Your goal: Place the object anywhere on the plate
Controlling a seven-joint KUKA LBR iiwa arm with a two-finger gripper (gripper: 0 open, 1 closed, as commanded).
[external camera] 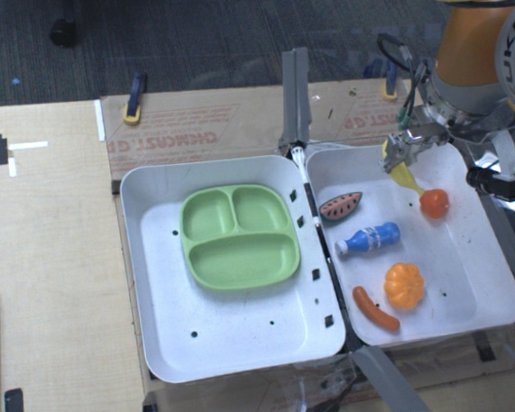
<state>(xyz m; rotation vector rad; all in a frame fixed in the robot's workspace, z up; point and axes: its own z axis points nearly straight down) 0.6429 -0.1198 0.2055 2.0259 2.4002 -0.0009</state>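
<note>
A green three-compartment plate [240,237] lies in the left bin [167,345], toward its back. My gripper [398,153] is over the back of the right bin [485,310], well to the right of the plate. A small yellow object [406,177] hangs from the fingertips, its tapered end pointing down toward the bin floor. The gripper looks shut on its upper end.
In the right bin lie a watermelon slice [341,205], a blue bottle [368,239], a red tomato [434,203], an orange pumpkin [405,285] and a sausage [376,309]. A raised divider [311,213] separates the bins.
</note>
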